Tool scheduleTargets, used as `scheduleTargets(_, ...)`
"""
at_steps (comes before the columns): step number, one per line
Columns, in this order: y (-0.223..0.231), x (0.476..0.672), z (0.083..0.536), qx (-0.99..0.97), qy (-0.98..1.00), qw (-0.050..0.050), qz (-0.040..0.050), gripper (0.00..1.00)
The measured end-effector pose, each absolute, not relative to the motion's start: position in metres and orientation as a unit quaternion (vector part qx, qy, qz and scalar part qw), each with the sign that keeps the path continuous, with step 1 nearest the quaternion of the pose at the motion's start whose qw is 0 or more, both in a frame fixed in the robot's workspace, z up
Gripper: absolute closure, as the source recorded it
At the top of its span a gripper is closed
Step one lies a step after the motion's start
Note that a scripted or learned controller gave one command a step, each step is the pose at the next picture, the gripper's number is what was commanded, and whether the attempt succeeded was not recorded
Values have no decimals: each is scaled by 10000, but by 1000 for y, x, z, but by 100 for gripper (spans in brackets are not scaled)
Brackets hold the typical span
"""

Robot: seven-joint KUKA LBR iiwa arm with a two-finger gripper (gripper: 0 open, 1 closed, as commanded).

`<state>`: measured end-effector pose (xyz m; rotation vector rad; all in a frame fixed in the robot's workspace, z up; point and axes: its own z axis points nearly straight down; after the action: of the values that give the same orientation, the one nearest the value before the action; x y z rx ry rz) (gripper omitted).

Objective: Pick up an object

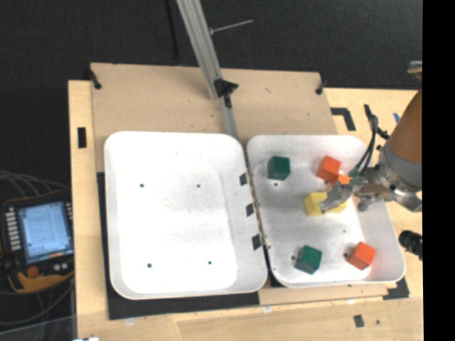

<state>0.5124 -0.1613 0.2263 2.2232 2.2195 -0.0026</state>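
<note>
Yellow block (316, 204) in the right bin (380, 261), touching the tool (331, 202); finger spread unclear.

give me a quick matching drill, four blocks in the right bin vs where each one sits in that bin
Things:
1. upper green block
2. yellow block
3. lower orange block
4. lower green block

Places:
A. near right corner of the right bin
B. near edge, toward the middle divide
C. far left part
D. middle, at the gripper

Pairs: 1-C, 2-D, 3-A, 4-B
</note>
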Motion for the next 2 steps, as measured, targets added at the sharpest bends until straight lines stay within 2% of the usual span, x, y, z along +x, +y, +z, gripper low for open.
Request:
scheduleTargets(1, -160, 509, 184, 7078, 7064, -8, -16, 0)
scheduleTargets(2, -167, 517, 130, 7080, 7062, -11, -20, 0)
